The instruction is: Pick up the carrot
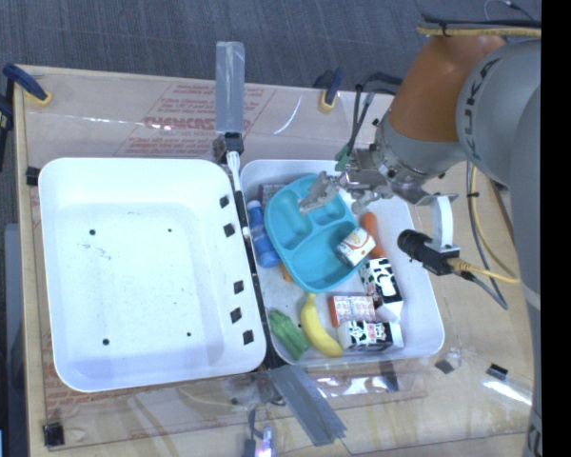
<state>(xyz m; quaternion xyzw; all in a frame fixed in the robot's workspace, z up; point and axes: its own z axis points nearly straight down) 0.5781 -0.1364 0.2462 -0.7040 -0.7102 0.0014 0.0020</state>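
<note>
Over the right bin [421, 284], the arm's fingers [331, 190] hover at the blue divided tray's [305, 231] upper edge; how far apart they stand cannot be told, and nothing shows between them. The carrot [369, 225] lies at their four o'clock, just beside the tray. Also in this bin: a banana [318, 327], a green vegetable [287, 332], small cartons [369, 320]. The left bin [57, 255] sits alongside.

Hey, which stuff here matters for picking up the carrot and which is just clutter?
For the job: carrot, gripper, right bin.

Lying about: blue tray, banana, green vegetable, cartons, blue bottle, left bin.
</note>
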